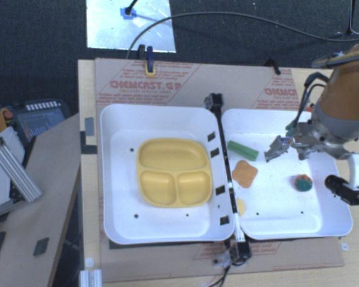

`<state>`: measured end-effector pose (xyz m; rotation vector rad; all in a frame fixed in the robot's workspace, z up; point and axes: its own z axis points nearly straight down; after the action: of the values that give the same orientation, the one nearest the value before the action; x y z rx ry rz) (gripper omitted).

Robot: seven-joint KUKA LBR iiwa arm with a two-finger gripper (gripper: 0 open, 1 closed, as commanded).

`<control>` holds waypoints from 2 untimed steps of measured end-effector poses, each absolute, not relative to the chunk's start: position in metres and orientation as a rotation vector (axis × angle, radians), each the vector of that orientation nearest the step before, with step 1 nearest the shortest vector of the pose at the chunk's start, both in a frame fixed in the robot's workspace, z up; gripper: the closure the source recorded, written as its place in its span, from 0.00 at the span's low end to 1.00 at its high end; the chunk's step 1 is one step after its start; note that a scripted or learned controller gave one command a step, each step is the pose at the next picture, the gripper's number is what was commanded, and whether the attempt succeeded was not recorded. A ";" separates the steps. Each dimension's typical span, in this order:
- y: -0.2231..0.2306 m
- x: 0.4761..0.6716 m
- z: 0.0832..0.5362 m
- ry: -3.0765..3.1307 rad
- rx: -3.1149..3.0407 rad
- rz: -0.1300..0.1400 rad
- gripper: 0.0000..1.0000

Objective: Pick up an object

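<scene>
The two white bins sit side by side on a brown cardboard sheet point(185, 76) printed with red letters, which covers the wooden bench. The left bin point(116, 220) holds a yellow divided tray point(172, 172). In the right bin point(287, 226) lie an orange flat piece point(245, 173), a green stick point(243, 150) and, well apart toward the right, a small teal and orange object point(303, 182). The gripper point(277, 147) hangs over the right bin, between the green stick and the teal object; if its fingers are spread or together I cannot tell. Behind the bench is dark carpet with a shiny metal plate point(128, 14) and cables.
</scene>
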<state>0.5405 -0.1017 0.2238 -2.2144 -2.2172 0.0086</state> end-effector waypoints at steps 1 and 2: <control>-0.102 0.543 0.229 -2.226 -2.219 -0.002 0.00; -0.100 0.540 0.166 -2.220 -2.217 0.004 0.00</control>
<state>0.5403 -0.1001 0.1665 -2.2171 -2.2203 0.0039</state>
